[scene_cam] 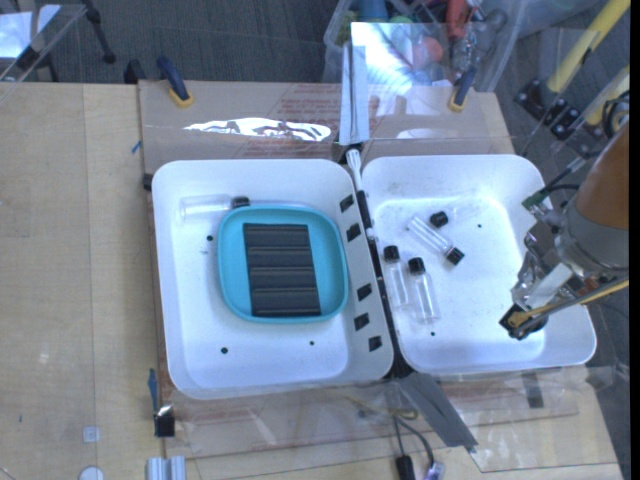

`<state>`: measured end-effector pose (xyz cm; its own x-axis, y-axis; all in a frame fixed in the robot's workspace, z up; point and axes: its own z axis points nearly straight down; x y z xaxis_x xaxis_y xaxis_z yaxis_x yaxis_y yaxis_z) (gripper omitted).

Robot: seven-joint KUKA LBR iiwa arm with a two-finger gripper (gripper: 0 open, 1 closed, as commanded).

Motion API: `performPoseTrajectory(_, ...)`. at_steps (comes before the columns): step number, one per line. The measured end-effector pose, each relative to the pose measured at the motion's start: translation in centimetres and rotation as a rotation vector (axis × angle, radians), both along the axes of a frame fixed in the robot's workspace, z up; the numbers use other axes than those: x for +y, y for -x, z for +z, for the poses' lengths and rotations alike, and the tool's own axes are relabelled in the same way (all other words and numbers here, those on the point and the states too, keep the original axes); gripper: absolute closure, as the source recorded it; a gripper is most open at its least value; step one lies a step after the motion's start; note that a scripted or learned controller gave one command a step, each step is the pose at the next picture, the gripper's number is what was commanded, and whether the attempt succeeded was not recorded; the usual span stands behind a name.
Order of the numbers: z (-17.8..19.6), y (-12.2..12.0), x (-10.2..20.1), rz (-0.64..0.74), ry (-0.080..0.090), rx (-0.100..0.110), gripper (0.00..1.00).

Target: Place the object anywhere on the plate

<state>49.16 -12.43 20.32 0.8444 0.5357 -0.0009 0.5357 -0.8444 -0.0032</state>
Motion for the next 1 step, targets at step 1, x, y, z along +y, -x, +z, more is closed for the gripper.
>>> performPoseTrajectory(1, 0.00, 0.00, 0.01, 0.000, 0.000, 0.000, 0.00)
